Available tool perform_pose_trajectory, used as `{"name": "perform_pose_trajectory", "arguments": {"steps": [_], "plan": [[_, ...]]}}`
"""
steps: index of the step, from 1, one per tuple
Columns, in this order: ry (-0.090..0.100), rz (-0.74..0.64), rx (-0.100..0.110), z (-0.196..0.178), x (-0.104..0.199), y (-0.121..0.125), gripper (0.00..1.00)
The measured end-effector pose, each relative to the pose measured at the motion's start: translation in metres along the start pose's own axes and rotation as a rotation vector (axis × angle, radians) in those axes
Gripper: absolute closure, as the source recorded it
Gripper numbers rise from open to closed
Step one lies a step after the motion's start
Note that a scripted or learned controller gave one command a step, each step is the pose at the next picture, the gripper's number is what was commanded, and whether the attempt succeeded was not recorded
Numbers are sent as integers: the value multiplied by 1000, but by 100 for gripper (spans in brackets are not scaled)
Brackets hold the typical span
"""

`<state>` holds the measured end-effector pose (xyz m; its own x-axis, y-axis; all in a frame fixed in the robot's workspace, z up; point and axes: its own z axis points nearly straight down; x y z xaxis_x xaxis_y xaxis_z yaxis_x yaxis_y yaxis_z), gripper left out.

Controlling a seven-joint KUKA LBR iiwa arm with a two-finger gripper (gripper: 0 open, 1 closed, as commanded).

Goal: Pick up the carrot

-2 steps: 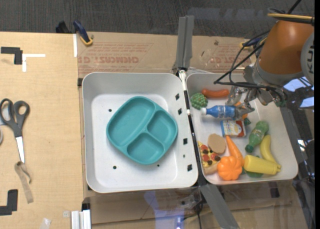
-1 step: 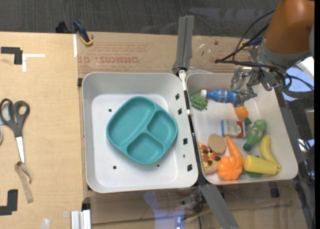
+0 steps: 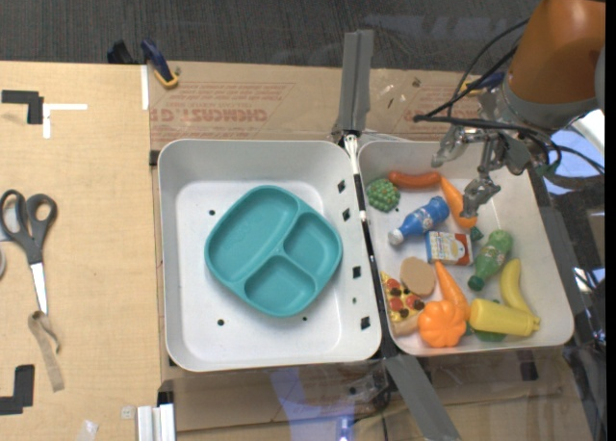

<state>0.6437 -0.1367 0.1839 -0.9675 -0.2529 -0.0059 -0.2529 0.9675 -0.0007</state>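
Two orange carrots lie in the right bin (image 3: 553, 266). One carrot (image 3: 450, 191) rests slanted near the bin's back, between a red sausage (image 3: 414, 179) and a blue bottle (image 3: 421, 220). My gripper (image 3: 476, 198) hangs right over this carrot's lower right end, touching or nearly touching it, and hides part of it. The other carrot (image 3: 449, 282) lies further forward, pointing down toward an orange pepper (image 3: 441, 324). Neither carrot is lifted off the bin floor.
The right bin also holds a green broccoli (image 3: 383, 194), a juice carton (image 3: 449, 247), a green bottle (image 3: 491, 256), a banana (image 3: 513, 285), a cookie (image 3: 418, 276), a pizza slice (image 3: 399, 302) and a yellow bottle (image 3: 502, 318). A teal divided plate (image 3: 274, 249) sits in the left bin (image 3: 178, 266). Scissors (image 3: 29, 227) lie far left.
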Motion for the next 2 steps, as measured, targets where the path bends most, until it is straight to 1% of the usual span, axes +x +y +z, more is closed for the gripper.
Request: {"name": "perform_pose_trajectory", "arguments": {"steps": [1, 2], "plan": [[0, 62, 0, 90, -9, -30, 0], [-8, 61, 3, 78, -11, -30, 100]]}}
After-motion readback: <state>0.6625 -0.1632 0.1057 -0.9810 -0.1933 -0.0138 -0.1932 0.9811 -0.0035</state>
